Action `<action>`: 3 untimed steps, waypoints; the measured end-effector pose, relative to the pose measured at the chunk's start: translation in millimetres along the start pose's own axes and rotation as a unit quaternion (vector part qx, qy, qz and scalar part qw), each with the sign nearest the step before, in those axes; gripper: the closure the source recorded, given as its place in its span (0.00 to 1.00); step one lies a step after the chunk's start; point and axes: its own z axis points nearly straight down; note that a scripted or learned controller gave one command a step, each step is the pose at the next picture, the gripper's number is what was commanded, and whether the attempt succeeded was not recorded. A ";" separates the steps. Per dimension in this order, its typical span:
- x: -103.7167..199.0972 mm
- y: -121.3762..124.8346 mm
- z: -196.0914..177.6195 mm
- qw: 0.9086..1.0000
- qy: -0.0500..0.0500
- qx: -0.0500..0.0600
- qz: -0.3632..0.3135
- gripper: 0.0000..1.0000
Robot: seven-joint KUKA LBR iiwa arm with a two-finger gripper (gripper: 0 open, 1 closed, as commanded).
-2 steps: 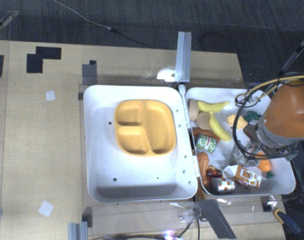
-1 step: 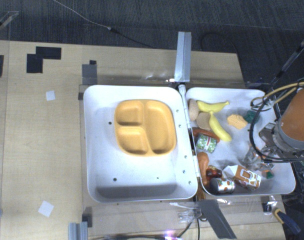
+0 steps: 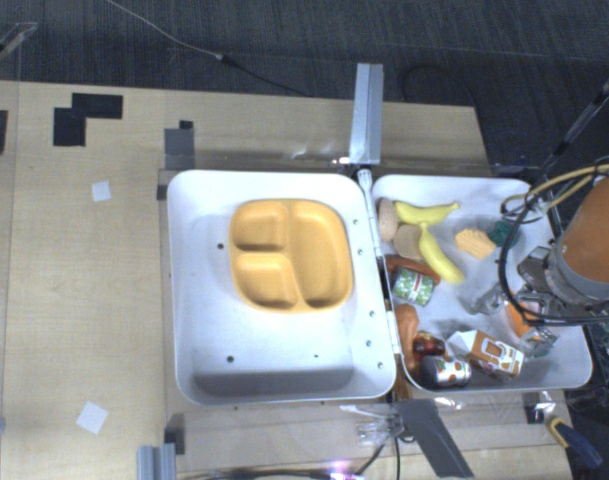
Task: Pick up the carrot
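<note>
Orange carrot (image 3: 407, 321), tapered, lies by right bin's (image 3: 581, 366) left wall

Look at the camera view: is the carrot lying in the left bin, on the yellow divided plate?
No, the carrot lies in the right bin by its left wall, while the yellow divided plate sits in the left bin.

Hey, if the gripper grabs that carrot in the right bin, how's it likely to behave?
The carrot looks like a smooth, tapered toy, so it is probably rigid and light. Its rounded body may roll or slip between the fingers. It lies against the right bin's left wall, crowded by a green can and a dark can, so pushing it likely nudges those.
</note>
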 end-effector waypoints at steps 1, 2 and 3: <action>-3.7 -2.3 -13.5 1.000 -0.004 0.004 0.000 1.00; 1.5 2.2 -1.4 1.000 -0.001 0.001 -0.023 1.00; 2.0 2.6 -0.2 1.000 0.000 0.000 -0.023 0.00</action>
